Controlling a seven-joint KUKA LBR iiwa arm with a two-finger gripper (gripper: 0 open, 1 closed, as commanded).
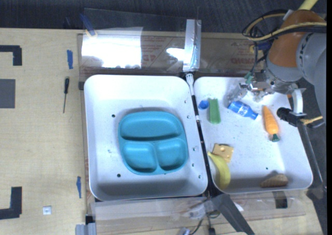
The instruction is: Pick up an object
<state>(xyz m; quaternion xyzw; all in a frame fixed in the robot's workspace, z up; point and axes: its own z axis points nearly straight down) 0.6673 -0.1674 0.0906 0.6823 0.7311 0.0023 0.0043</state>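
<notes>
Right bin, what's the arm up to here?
The arm's gripper is down at the far side of the right bin, just above a blue-and-white bottle-like item. Nothing is visibly held. Also loose in that bin: a carrot, a green block, a small blue piece, a banana, a tan cracker-like piece and a brown item. The left bin holds a blue divided tray.
</notes>
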